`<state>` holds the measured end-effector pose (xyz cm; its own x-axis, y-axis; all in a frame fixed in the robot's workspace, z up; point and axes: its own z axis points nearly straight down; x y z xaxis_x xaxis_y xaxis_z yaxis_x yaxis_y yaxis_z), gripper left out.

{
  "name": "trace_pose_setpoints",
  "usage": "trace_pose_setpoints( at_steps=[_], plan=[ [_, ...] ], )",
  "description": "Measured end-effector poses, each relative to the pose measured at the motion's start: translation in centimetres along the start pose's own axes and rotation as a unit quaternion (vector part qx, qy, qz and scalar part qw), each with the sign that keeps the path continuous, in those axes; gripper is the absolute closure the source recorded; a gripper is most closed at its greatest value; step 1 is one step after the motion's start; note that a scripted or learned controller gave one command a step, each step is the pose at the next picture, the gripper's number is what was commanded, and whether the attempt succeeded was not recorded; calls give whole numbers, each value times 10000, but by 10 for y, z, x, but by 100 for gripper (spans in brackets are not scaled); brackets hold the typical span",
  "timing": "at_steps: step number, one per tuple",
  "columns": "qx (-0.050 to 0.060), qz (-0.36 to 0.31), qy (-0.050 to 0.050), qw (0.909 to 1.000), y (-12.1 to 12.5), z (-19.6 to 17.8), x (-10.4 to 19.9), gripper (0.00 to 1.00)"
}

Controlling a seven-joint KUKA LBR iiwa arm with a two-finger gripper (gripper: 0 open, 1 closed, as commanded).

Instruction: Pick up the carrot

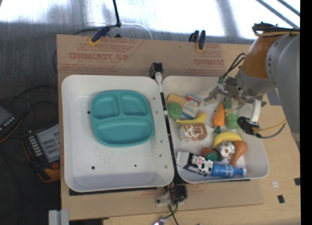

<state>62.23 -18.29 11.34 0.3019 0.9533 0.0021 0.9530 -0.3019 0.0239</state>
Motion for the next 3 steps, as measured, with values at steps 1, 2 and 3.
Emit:
trace_pose_setpoints(
  at_steps=[1,2,3],
  plan=[
    [-1,-374,4,9993,-6,2,2,0],
    [17,-1476,47,9890,-7,4,6,0],
    [30,-1470,17,9891,-8,-4,4,100]
  ],
)
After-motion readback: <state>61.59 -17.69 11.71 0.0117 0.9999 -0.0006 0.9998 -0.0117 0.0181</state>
